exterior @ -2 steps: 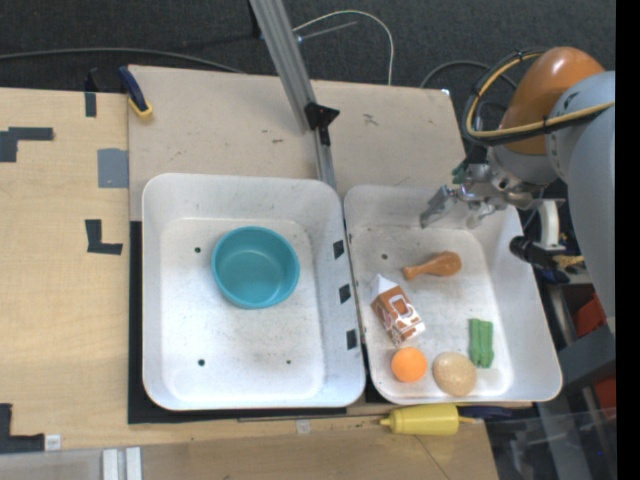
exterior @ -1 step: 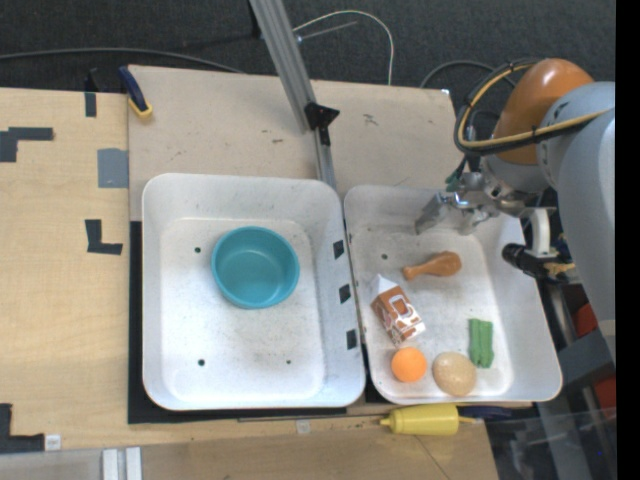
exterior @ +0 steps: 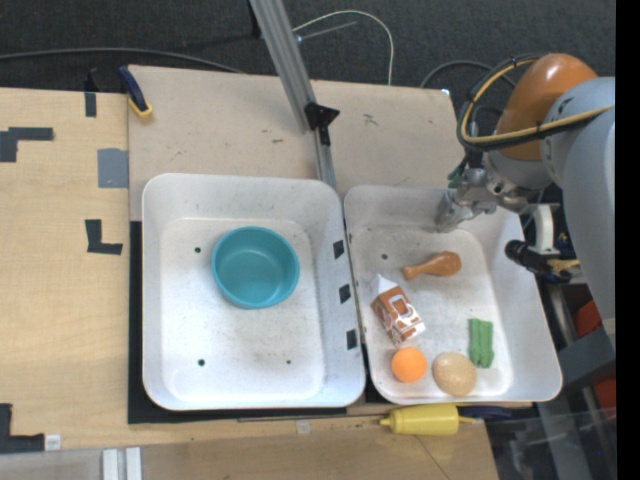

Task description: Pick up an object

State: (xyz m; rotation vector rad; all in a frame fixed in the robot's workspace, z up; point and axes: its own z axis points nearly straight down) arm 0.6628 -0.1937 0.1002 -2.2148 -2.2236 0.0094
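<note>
yellow bottle (exterior: pixel 424 420) below right bin (exterior: pixel 530 368)

Even overhead light falls on the bench, and the two white bins (exterior: pixel 335 268) show bright but not blown out.
Shadows are soft and short; the bowl (exterior: pixel 255 266) casts only a faint one. The arm (exterior: pixel 575 138) at the right looks slightly blurred, while the dark floor at the top stays dim and grainy.

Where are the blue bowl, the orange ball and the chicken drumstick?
blue bowl (exterior: pixel 255 267): camera view, middle of its inside.
orange ball (exterior: pixel 408 365): camera view, centre of its top.
chicken drumstick (exterior: pixel 440 264): camera view, its thick meaty end.
</note>
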